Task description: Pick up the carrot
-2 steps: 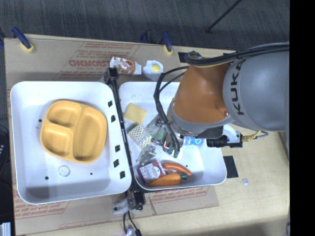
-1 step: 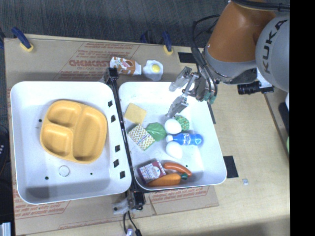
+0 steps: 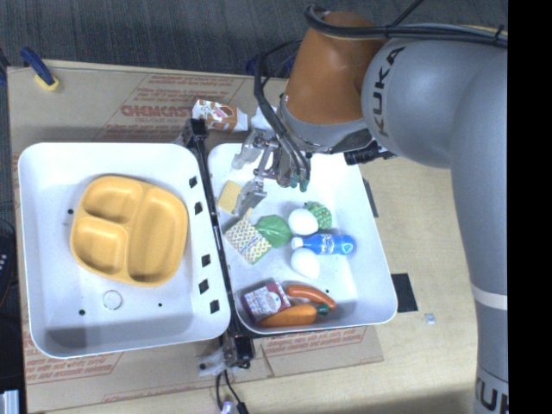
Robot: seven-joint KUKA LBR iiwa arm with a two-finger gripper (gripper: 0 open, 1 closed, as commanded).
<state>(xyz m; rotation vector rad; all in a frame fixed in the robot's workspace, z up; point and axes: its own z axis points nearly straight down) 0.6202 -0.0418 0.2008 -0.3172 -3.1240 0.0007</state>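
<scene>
Lying along the near rim of the right bin (image 3: 379, 257), carrot (image 3: 290, 316) sits orange and tapered, touching a red sausage (image 3: 309, 295) and a small red packet (image 3: 266, 300). Gripper (image 3: 259, 179) hovers at the bin's far left corner above a yellow block (image 3: 229, 197); finger spread cannot be made out. Open floor between them is narrow. "KUKA" reads on the arm (image 3: 431, 93). Left bin (image 3: 43, 197) holds a moulded yellow tray (image 3: 129, 228)

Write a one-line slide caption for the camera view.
KUKA arm's gripper hovers over the right bin's far end, while the carrot lies at its near edge.
</scene>
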